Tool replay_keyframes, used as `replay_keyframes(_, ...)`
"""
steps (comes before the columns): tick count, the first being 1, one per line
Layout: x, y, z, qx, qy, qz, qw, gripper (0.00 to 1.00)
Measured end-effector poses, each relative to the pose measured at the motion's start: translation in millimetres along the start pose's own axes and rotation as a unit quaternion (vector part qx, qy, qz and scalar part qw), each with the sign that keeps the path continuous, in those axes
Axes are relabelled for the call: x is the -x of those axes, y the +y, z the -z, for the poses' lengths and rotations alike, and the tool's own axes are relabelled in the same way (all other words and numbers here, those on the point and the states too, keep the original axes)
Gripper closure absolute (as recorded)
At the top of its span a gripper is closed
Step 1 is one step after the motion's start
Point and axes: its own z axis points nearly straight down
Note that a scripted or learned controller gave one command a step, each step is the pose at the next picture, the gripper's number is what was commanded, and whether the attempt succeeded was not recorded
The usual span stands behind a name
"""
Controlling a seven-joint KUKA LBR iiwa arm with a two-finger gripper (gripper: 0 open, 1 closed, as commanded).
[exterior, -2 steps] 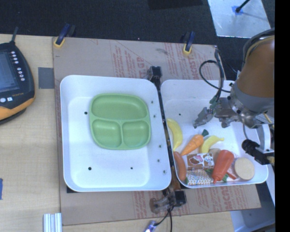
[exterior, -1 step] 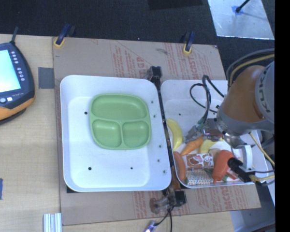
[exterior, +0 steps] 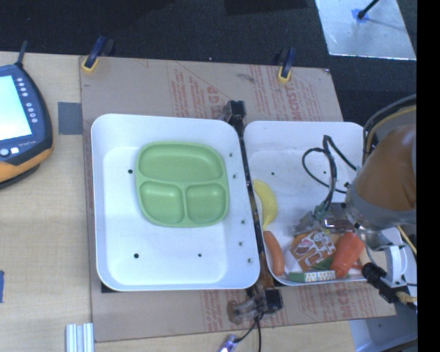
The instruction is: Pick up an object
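Currently: right bin (exterior: pixel 279 134), arm low over its near corner; I log the gripper (exterior: pixel 324 224) as grip state unreadable from above.

Contents: carrot (exterior: pixel 347 254) beside a printed packet (exterior: pixel 312 249), sausage (exterior: pixel 274 252) by the divider, banana (exterior: pixel 265 201) behind it; green sectioned plate (exterior: pixel 182 182) in the left bin (exterior: pixel 110 196). I would centre over the carrot alone, clear of the packet, and descend straight before closing.

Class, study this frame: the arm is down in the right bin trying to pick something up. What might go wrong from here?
1. The carrot, snack packet and sausage lie crowded together, so the hand may nudge or grab the wrong item.
2. The loose black cable above the hand could snag.
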Motion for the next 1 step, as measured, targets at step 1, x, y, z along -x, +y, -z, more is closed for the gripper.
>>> replay_keyframes(1,-22.8,21.9,104.7,-0.008,0.003,-0.001,1.0,0.0)
